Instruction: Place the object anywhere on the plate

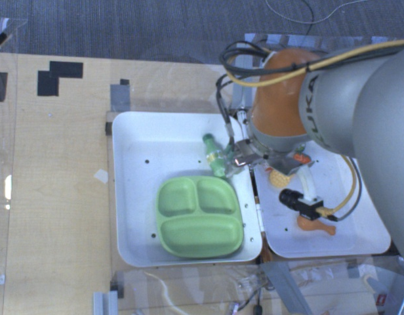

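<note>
Green on white, looking down through the camera view: finding a small green bottle (214, 155) sitting tight against the left side of the pincer (231, 159), touching its metal tip or very nearly so. Lying slantwise, long axis running from far-left of the pincer toward its near side, narrow end pointing away from the bench's front. Not managing to tell the pincer's state, whether clenched on the bottle, merely beside it, or released, with the wrist's bulk hiding that. Not managing either to tell bottle-on-floor from bottle-in-air over the left bin (133, 176).

Spotting the green plate (189, 199) just nearward and a little left of the pincer, its far right compartment lying close to the bottle's near end, yet apart from it. Judging the coming move as a short one: carrying the bottle nearward and slightly left from the pincer's present spot, then lowering it into any of the three compartments. Guessing at some risk of rolling, given the rounded body, so favouring a hollow over a ridge.

Passing over, on the pincer's right in the right bin (359, 238), a yellow piece (277, 176) and an orange piece (315, 226), both well apart from the plate and not needed.
</note>
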Controlling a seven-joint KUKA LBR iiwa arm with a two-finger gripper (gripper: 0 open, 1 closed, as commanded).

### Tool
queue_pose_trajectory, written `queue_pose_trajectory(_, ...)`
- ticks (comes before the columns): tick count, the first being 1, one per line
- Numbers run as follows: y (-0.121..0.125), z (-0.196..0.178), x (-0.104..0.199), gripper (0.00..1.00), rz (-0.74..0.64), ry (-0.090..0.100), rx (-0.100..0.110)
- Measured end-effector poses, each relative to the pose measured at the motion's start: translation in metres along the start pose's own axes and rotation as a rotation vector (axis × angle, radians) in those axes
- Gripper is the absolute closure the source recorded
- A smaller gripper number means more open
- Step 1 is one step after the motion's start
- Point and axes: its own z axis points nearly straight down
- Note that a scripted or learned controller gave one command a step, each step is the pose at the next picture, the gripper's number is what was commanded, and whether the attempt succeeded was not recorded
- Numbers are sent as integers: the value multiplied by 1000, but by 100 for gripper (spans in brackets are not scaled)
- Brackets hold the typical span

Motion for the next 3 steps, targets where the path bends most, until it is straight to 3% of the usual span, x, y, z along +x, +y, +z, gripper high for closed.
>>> queue_pose_trajectory(1,0,0,0,0,0,0,0)
queue_pose_trajectory(2,-18,0,2,0,152,0,2)
queue_pose_trajectory(3,-17,-8,2,100,148,0,1)
